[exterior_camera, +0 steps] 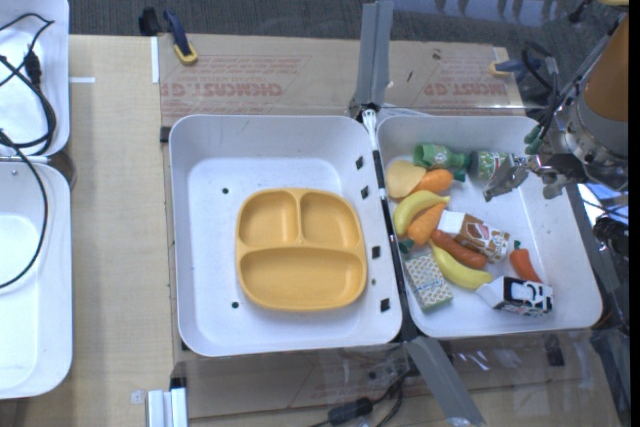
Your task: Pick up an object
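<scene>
Gripper (528, 173) over the right shallow white bin (585, 260), empty; jaw state unclear. Toy food is packed tight; likely snag on neighbours.

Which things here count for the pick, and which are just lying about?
For the job:
gripper, over the right bin
bananas
carrot
green bottle
milk carton

Lying about:
yellow tray in the left bin
blue clamp
black cable
</scene>
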Motion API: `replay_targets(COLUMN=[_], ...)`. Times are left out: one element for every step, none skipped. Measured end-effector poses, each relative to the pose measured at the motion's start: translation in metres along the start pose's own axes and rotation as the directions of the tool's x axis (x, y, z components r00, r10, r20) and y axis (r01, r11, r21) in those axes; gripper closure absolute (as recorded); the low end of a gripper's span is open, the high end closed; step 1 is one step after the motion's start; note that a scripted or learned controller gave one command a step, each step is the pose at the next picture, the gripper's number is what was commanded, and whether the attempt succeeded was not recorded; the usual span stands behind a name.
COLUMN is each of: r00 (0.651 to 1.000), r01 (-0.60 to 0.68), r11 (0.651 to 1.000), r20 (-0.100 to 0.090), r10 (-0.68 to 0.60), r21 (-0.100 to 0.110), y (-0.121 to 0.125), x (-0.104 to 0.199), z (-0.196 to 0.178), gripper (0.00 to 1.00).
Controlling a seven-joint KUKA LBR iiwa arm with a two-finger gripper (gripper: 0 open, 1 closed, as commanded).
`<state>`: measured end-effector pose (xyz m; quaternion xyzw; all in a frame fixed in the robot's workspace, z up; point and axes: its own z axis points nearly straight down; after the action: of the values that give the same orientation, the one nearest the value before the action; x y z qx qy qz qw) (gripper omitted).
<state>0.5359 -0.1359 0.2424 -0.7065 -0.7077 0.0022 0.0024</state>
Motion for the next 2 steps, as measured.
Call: replay_targets(r00=[0.999,0.999], r01=[-0.049,-0.035], r11=[0.999,0.999], r20=[0.001,0.0], r10=[0.049,0.035], r21=[-0.002,-0.002], y=[0.042,0.068], x=[-0.026,-0.005], z=[-0.035,0.094], gripper=[0.0,0.0])
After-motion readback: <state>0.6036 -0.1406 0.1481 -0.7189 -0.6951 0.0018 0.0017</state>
